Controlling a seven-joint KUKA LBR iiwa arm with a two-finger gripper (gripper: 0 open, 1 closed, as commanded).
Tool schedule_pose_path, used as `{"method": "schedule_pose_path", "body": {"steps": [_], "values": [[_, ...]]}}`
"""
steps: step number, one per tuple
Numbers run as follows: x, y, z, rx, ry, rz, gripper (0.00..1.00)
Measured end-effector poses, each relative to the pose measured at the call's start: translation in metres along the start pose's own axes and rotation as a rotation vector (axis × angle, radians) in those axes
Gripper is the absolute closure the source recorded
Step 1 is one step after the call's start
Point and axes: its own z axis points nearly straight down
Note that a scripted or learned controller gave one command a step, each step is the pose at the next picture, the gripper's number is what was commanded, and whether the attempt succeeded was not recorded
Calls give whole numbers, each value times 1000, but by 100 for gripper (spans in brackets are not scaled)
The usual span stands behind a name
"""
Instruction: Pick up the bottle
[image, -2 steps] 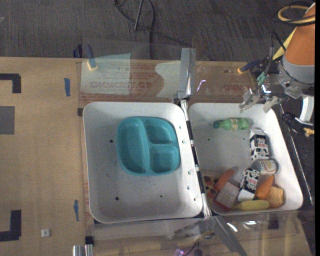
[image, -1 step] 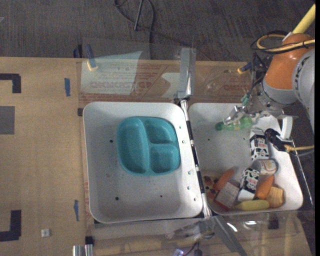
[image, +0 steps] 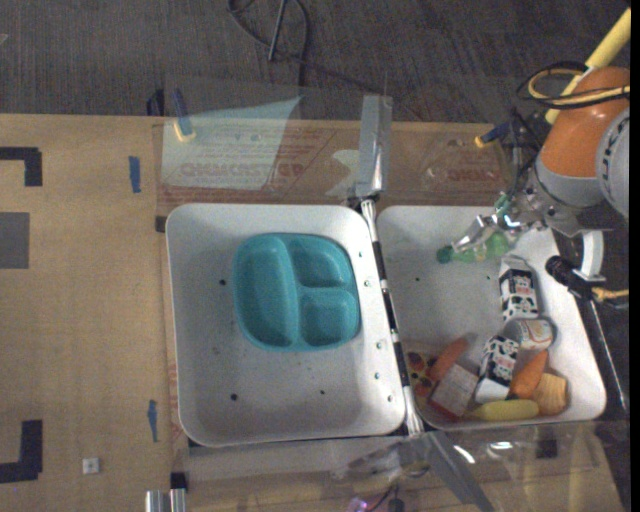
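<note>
- Start at the near right corner of the right bin (image: 430, 300). A heap of toy food lies there, with a carrot (image: 530, 372), a yellow banana (image: 505, 409) and small cartons. It is well apart from your target, so it needs no attention as you lift.
- Further back along the right wall stands a cow-print carton (image: 518, 290), the nearest neighbour to the work. Take your lift straight up, not towards that wall, so a swinging load does not clip it.
- The left bin (image: 200, 380) holds a teal divided plate (image: 297, 290), which plays no part here.
- The bottle (image: 472, 243) is pale green and lies tilted in the far half of the right bin. Its cap points towards the bin's middle and its body runs up under the tool.
- The gripper (image: 505, 222) sits at the bottle's far end, touching or just over it. You cannot tell from this view whether it is spread or closed, nor whether the bottle is truly caught.
- Judge the grasp as unproven. A hold this near one end will likely let the bottle pivot, so rise slowly and watch whether the cap end leaves the floor along with the rest.
</note>
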Motion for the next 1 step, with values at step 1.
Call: {"method": "schedule_pose_path", "body": {"steps": [1], "values": [[0,3,-13,-3,-3,-4,100]]}}
